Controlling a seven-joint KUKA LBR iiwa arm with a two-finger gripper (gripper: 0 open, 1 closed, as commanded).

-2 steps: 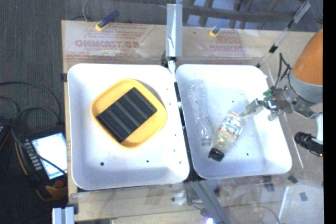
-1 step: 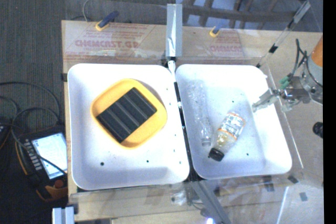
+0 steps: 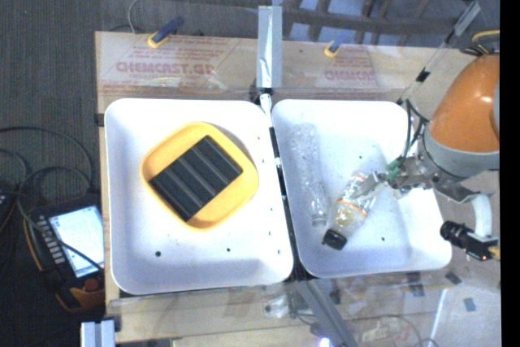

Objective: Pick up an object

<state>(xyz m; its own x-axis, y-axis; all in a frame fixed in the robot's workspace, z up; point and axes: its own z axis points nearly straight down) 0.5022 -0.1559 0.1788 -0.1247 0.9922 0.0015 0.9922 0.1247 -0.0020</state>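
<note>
The gripper (image 3: pixel 388 177) sits low over the right bin (image 3: pixel 382 114), its tips at the upper end of a crumpled clear bottle (image 3: pixel 351 207); whether they are parted or closed on it I cannot tell. Just beyond lies a second clear bottle (image 3: pixel 309 171), and far beyond, in the left bin (image 3: pixel 122 175), a yellow tray with a black ribbed insert (image 3: pixel 199 176).

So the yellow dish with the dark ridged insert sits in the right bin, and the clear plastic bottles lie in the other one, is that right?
Not quite. The camera view shows the yellow dish with its dark ridged insert in the left bin. The clear plastic bottles lie in the right bin, the one nearest the arm.
</note>
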